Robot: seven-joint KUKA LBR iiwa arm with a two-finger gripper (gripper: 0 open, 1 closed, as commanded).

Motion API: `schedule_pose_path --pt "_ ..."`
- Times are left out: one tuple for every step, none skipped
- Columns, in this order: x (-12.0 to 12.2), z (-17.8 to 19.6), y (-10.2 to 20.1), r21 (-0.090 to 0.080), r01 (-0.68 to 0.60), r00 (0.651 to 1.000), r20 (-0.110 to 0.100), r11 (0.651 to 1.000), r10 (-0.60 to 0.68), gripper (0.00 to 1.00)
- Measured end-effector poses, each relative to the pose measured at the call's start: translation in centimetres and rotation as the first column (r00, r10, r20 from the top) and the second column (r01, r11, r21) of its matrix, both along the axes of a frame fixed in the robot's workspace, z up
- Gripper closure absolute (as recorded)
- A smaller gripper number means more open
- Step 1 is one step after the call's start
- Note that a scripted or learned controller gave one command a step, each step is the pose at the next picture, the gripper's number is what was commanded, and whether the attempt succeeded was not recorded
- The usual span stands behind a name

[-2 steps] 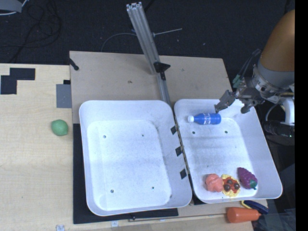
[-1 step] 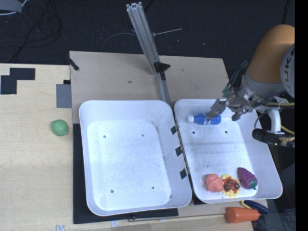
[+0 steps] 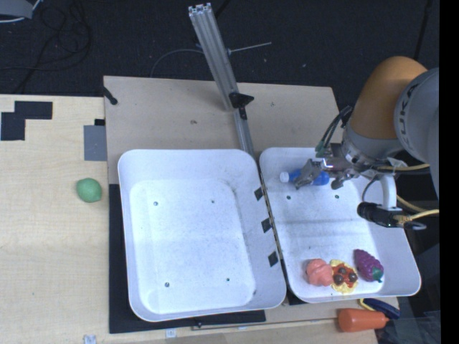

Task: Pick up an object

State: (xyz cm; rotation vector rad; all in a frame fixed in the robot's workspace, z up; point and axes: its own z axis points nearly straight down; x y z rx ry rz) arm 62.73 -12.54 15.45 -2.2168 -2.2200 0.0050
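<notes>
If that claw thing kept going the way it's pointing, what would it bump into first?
The gripper points left across the right bin, with a blue and white object right at its tip. That would likely be met first, then the bin's left wall. Height above the floor is hard to judge from this view.

two bins (image 3: 143,165), five toys (image 3: 318,271); one ball (image 3: 90,190)

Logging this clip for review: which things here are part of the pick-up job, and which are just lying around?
Part of the job:
gripper
blue bottle under it
right bin
pink toy
yellow toy
purple grapes

Lying about:
left bin
green ball
orange carrot
metal rail
</notes>
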Motion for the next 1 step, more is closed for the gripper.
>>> schedule_pose_path --pt "0.62 -5.74 -0.44 0.000 0.001 1.000 0.000 1.000 -0.001 0.00"
